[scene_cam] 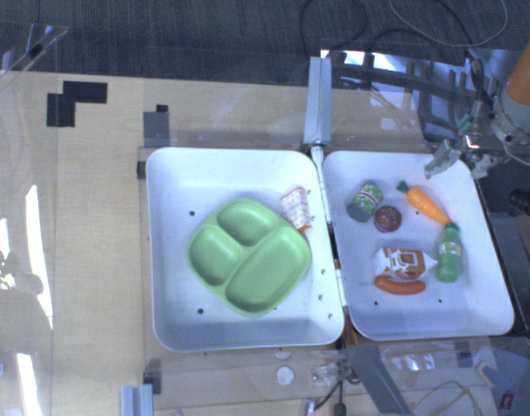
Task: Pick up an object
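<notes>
**Robot arm poised at bin's corner, pick yet to begin**

The tool (455, 156) hangs over the far right corner of the right bin (490, 319), its two fingers spread apart with nothing between them, apparently placed there to keep the view of the goods clear before a descent. Candidates for the pick lie in that bin: a toy carrot (425, 204) nearest the tool, just inside the far right corner; a small can (365, 200) and a dark round piece (387, 218) toward the far left; a green bottle (448, 254) along the right wall; and a small carton (402, 263) with a sausage (400, 285) touching its near edge. The left bin (169, 232) on the counter (74, 276) carries a green divided plate (250, 256) at its centre and a small packet (296, 208) against its right wall. No object has been lifted; the carrot looks the shortest reach.
</notes>
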`<state>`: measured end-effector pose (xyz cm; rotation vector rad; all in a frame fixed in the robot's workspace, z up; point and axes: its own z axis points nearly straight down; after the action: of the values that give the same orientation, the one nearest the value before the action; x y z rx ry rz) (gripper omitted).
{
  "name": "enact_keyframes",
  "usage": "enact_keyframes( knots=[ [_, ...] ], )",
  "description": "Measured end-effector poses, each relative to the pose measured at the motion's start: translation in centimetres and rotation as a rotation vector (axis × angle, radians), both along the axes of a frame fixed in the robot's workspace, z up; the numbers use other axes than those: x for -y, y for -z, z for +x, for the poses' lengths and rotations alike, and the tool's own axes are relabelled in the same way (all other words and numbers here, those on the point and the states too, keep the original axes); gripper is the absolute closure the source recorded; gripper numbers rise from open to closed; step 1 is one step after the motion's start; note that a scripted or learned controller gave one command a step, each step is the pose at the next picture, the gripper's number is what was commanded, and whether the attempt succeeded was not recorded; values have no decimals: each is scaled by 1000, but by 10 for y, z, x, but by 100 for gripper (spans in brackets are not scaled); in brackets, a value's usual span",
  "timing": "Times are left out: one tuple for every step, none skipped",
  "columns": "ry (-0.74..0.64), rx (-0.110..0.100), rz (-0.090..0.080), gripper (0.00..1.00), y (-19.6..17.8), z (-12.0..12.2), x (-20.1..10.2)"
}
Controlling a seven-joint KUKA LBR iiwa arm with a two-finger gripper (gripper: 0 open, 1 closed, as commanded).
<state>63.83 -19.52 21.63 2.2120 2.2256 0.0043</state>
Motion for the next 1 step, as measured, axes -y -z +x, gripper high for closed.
enact_keyframes(
  knots=[
    [-63, 5, 0, 0, 128, 1, 8]
  ],
)
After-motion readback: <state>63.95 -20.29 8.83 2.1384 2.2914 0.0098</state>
